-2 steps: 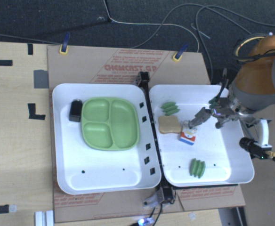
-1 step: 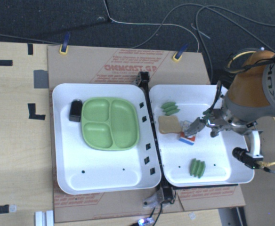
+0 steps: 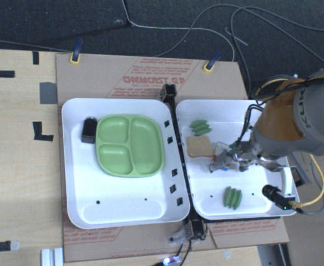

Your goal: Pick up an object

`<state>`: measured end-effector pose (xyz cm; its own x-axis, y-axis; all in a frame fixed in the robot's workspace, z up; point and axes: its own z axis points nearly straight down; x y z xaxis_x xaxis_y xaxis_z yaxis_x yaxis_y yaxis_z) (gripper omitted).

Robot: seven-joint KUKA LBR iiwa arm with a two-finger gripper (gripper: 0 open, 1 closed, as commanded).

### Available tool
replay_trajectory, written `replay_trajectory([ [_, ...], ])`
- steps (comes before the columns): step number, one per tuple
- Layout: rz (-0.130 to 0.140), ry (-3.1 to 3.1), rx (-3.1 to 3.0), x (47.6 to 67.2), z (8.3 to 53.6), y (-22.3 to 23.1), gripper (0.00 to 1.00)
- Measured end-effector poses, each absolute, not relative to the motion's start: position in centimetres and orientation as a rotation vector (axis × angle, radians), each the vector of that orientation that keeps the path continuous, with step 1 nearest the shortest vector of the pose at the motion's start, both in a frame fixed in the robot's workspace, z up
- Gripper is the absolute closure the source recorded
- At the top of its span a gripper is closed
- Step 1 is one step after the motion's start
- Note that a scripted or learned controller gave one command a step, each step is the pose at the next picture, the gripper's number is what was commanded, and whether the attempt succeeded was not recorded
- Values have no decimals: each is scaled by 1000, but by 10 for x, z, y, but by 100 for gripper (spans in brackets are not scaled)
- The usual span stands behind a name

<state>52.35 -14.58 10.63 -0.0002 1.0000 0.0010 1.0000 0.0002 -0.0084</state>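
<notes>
Arm (image 3: 287, 121) reaching into the right bin (image 3: 206, 208), gripper (image 3: 222, 160) low near the middle.

The gripper is hovering just at 4 o'clock of the tan slice (image 3: 199, 146); whether the claw is released or clenched, I cannot tell. Green pods (image 3: 200, 127) are lying at 12 o'clock of the slice, another green bunch (image 3: 232, 198) at 5 o'clock. In the left bin (image 3: 73, 165), a green tray (image 3: 130, 146) is sitting with a black block (image 3: 89, 130) touching at 9 o'clock.

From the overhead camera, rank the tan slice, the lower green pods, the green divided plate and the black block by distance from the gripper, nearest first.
Measured from the gripper in the right bin:
1. Tan slice, just to its left, same bin.
2. Lower green pods, below it, same bin.
3. Green divided plate, left bin.
4. Black block, left of the plate, farthest.
</notes>
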Motion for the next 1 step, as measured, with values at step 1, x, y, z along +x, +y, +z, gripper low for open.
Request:
replay_trajectory([
  [1, 2, -2223, -2221, 524, 84, -146, 0],
])
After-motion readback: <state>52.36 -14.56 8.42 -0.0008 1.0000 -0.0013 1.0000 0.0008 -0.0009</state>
